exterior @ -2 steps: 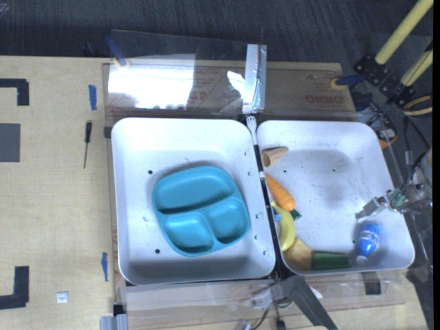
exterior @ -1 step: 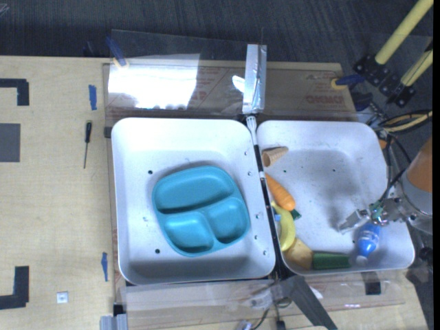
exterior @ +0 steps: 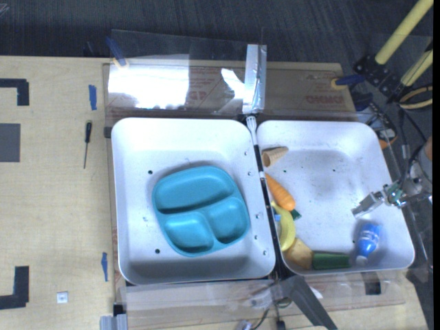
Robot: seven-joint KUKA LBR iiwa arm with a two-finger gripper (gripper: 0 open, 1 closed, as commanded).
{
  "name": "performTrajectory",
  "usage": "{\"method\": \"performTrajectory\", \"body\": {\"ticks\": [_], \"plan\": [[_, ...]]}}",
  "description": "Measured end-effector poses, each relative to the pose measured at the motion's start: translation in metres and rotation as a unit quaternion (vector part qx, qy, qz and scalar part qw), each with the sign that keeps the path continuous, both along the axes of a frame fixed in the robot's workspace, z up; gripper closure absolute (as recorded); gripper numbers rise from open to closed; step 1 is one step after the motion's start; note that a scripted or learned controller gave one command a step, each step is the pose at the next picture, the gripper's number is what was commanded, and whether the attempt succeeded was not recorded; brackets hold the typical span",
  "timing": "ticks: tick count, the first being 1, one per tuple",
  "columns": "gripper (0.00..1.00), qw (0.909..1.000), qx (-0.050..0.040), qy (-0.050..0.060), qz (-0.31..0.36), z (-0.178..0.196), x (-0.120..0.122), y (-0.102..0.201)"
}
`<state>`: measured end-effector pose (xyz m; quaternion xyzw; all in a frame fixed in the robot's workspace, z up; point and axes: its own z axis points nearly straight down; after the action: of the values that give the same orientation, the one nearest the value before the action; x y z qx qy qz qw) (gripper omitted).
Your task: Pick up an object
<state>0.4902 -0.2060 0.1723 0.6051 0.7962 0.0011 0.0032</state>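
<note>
**A:** Why is everything in the right bin (exterior: pixel 323 139) bunched along its left wall and near edge?

**B:** My guess is the floor dips toward the rim there, so loose things slide and settle. The cone-shaped piece (exterior: pixel 273 156) lies at the top of the row, the carrot (exterior: pixel 280 193) below it, then the banana (exterior: pixel 287 230), a tan lump (exterior: pixel 298 254) and a dark green piece (exterior: pixel 331 259) along the bottom. The small blue bottle (exterior: pixel 368 240) lies apart, toward the right corner.

**A:** And the left bin (exterior: pixel 127 143)?

**B:** It carries just the blue divided tray (exterior: pixel 199 208), flat and tilted a little across the middle — too broad for an easy pinch, I'd judge.

**A:** Where is the gripper (exterior: pixel 375 201)?

**B:** At the right bin's right side, just above the bottle and not touching it. Nothing sits between the jaws; whether they stand apart or together I cannot tell — the part is small and glinting. The bottle looks the nearest candidate to pick up.

**A:** Any writing?

**B:** Reddish print on the cardboard (exterior: pixel 302 91) behind the bins, under clear sheeting, too blurred and glared to read. The bottle's label is unreadable too. On the desk (exterior: pixel 48 205), black corner marks and blue tape, no words.
</note>
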Motion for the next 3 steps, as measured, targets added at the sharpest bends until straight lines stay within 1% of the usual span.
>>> {"method": "performTrajectory", "body": {"ticks": [1, 2, 3], "plan": [[0.0, 0.9991, 0.0066, 0.002, -0.042, -0.077, -0.006, -0.007], [0.0, 0.9876, 0.0028, 0.005, -0.157, -0.071, -0.011, 0.057], [0.0, 0.9989, 0.0002, 0.0, -0.047, -0.085, -0.009, 0.006]]}}
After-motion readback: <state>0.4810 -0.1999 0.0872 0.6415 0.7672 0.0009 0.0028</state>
